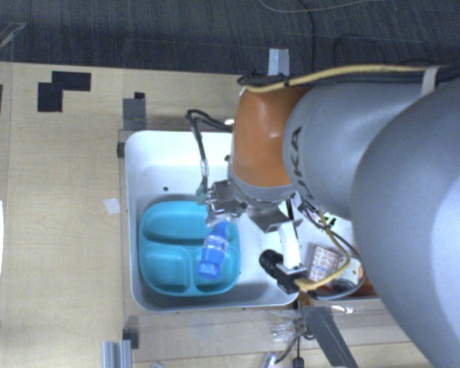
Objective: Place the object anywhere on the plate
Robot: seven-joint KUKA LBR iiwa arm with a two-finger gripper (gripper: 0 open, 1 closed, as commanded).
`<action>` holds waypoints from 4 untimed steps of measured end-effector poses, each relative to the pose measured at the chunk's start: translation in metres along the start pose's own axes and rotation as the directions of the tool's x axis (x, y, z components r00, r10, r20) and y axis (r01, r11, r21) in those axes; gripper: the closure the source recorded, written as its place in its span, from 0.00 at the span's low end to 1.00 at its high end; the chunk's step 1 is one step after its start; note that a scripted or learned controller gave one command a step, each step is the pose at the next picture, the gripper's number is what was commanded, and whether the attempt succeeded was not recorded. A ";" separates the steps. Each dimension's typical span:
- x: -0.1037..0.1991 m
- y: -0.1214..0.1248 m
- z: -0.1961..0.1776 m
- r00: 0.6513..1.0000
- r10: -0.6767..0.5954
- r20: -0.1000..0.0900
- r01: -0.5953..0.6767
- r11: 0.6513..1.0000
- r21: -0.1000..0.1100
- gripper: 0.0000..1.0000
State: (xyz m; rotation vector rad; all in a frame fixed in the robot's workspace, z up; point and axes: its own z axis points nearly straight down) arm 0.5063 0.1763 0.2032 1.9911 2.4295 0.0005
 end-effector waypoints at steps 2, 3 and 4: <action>0.031 0.014 0.068 0.987 -0.159 0.000 0.159 0.987 0.002 1.00; 0.031 0.014 0.068 0.987 -0.159 0.000 0.159 0.987 0.001 0.00; 0.027 0.004 0.092 0.970 -0.244 0.000 0.243 0.969 -0.047 0.00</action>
